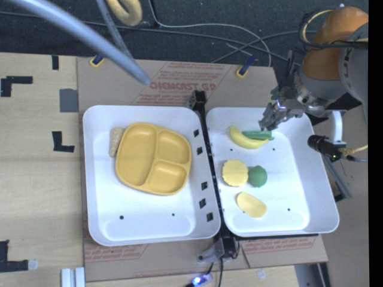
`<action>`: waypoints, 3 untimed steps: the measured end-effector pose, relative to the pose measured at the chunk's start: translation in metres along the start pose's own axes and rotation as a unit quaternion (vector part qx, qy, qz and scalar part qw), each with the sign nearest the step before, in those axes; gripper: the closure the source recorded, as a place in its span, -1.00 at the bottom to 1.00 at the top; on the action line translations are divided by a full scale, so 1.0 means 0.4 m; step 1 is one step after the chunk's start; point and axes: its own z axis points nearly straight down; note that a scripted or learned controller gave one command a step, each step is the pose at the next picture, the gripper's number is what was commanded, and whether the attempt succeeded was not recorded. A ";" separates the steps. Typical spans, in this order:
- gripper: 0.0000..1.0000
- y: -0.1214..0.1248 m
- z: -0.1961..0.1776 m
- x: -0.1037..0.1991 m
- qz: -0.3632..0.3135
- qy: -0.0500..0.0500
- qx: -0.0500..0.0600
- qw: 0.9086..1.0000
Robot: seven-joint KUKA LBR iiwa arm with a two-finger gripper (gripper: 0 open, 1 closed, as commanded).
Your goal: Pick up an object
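White right bin (317,208) holds four items: a yellow banana (244,139) with a green end at its 11 o'clock area, a pale yellow round piece (234,173) near centre-left, a green ball (258,176) touching that piece at its 3 o'clock side, and a yellow oval piece (251,205) toward 6 o'clock. Left bin (99,178) holds a yellow divided plate (152,158) with a tan piece (115,141) tucked at its 9 o'clock edge.

Gripper (269,121) sits over the right bin's 12 o'clock area, just beside the banana's green end, at the banana's 2 o'clock. Finger spread: cannot tell, the tips blur into dark metal. Nothing is visibly between them, so no grasp is claimed.

Judged step: lining up on the banana, the nearest thing, before descending. Task looks early, with all items lying flat in the bin.

To do it well: shift toward 8 o'clock so the tips sit over the banana's fat middle, not the thin green tip, which could slip out. Turn the wrist so the fingers close across the short width, not along the curve. Come straight down and avoid nudging it toward the bin's 12 o'clock wall. The banana lies well apart from the round piece and ball, so there is room to work.
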 end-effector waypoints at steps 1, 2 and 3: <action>1.00 0.010 -0.110 0.013 0.000 0.000 0.001 1.000; 1.00 0.012 -0.198 0.013 0.000 0.000 0.001 1.000; 1.00 -0.032 -0.143 0.137 -0.001 0.001 0.004 1.000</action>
